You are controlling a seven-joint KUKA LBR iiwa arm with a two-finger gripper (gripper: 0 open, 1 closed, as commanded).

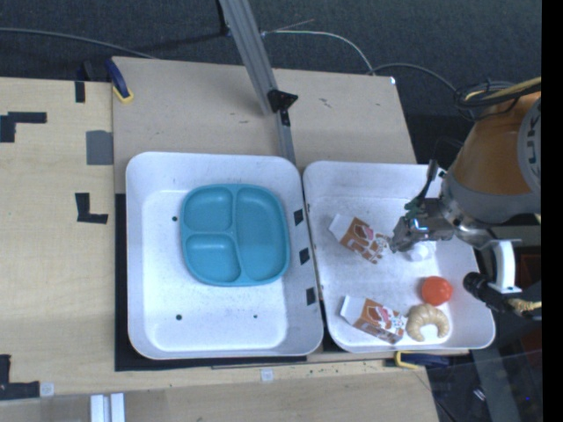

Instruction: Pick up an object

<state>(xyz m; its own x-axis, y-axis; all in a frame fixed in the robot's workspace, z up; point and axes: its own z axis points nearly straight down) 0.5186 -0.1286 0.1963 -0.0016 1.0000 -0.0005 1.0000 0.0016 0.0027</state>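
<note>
In the right bin [369, 183] lie a brown-and-white packet [361, 238], a second packet [374, 316] near the front wall, a red ball [435, 289] and a pale croissant [428, 323]. My gripper [410, 236] hangs low at the bin's right side, just right of the upper packet. A small white object [422, 251] lies directly under it. The grey arm with its orange band [497, 152] reaches in from the right.
The left bin [149, 253] holds a teal divided plate [235, 234]. A metal pole [255, 51] slants down to the seam between the bins. The wooden bench [53, 236] extends to the left.
</note>
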